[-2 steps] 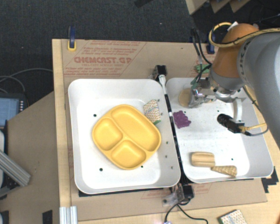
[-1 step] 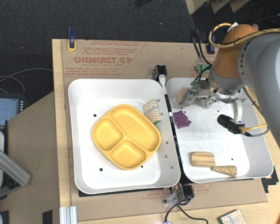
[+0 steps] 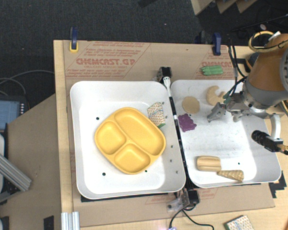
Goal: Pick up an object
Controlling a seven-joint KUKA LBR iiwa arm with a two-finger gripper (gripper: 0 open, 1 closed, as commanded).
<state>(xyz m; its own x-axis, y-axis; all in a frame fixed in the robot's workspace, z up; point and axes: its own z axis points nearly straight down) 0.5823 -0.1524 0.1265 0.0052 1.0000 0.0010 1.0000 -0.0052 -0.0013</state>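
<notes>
My gripper (image 3: 225, 115) hangs over the upper middle of the right bin (image 3: 259, 174), its fingers spread open with nothing between them. Left of it lie a round tan biscuit (image 3: 191, 104) and a purple grape bunch (image 3: 186, 122). A curved tan piece (image 3: 212, 95) lies just above the gripper, partly behind the arm's cables. A tan bread roll (image 3: 209, 163) and a waffle cone (image 3: 231, 175) rest near the bin's front edge. None of these touches the fingers.
The left bin (image 3: 84, 109) holds a yellow divided plate (image 3: 129, 139) and a small patterned packet (image 3: 156, 112) by its right wall. A green object (image 3: 212, 71) lies on the bench behind the right bin. A black attachment (image 3: 266, 140) sticks out from the arm at right.
</notes>
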